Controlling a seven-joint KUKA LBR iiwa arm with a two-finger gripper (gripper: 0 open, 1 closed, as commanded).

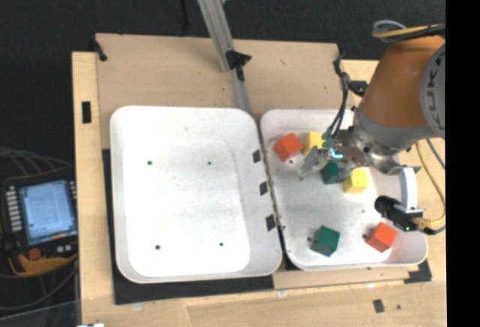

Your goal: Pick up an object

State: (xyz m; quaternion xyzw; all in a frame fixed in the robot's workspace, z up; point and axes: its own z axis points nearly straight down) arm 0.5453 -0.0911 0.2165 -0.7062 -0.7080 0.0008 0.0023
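Camera view: the claw [321, 162] hangs low over the upper middle of the right bin [294, 243], among a cluster of blocks, and whether it is released or clenched cannot be told from this angle; no block is visibly between its tips. Just beside it, on its right, lies a dark green block [331, 174], partly hidden under the wrist. Above the claw sits a yellow block [313, 141], and to the left of that an orange block [287, 147] near the bin's left wall. A second yellow block [358, 181] lies right of the dark green one. Lower in the same bin, well apart from the cluster, are a second green block [325, 241] near the front wall and a second orange block [381, 236] toward the front right corner. That makes six blocks counted: two green, two yellow, two orange, all in the right bin. The arm [401, 100], grey with its orange band, reaches in from the right above the bin's upper right part. The left bin [184, 190] lies alongside, touching the right one, and both rest on the table [180, 67]
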